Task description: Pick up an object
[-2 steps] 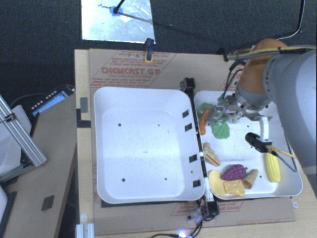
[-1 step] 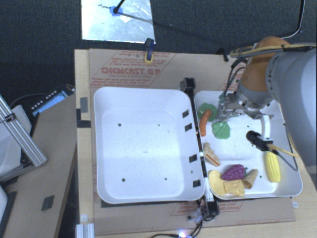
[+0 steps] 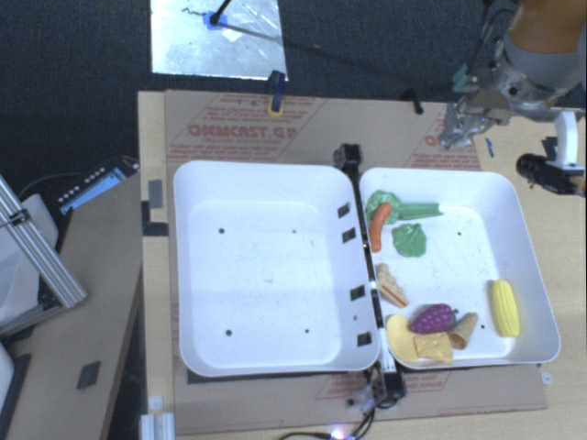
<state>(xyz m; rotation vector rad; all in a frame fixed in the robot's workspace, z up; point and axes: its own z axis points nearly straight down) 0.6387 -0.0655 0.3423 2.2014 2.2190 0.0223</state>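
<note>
The pincer [image 3: 456, 136], its state impossible to tell, hangs over red-lettered cardboard [image 3: 240, 126] beyond the right bin [image 3: 527, 273] holding toy corn [image 3: 503, 307].

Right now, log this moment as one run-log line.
gripper: above bench beyond right bin | holding: nothing seen | corn: in right bin | pick: not done

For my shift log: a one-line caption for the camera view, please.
End effector hovers beyond the right bin, which holds toy corn, grapes and a carrot.
</note>
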